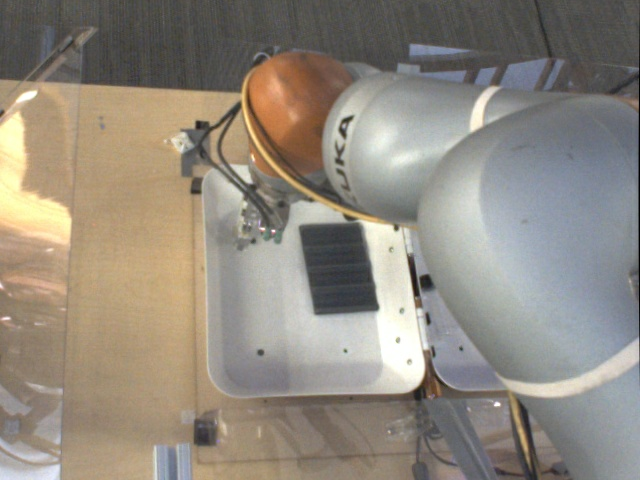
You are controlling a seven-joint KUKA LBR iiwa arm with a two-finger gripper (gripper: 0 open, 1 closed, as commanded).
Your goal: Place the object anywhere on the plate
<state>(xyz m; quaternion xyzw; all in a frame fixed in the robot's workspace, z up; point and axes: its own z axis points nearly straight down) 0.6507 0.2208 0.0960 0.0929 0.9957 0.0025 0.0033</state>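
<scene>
A dark grey ribbed rectangular plate [339,268] lies flat in the upper middle of the left white bin [250,348]. My gripper [256,224] hangs over the bin's upper left corner, just left of the plate and apart from it. The arm's orange band [290,98] and grey wrist sit right above the gripper and hide most of it. What, if anything, is at the gripper's tip is too small and too shadowed to make out.
The grey arm covers most of the right bin; a strip of it [462,363] shows at the lower right. Bare white floor of the left bin spreads below and left of the plate. A wooden bench [120,268] lies to the left.
</scene>
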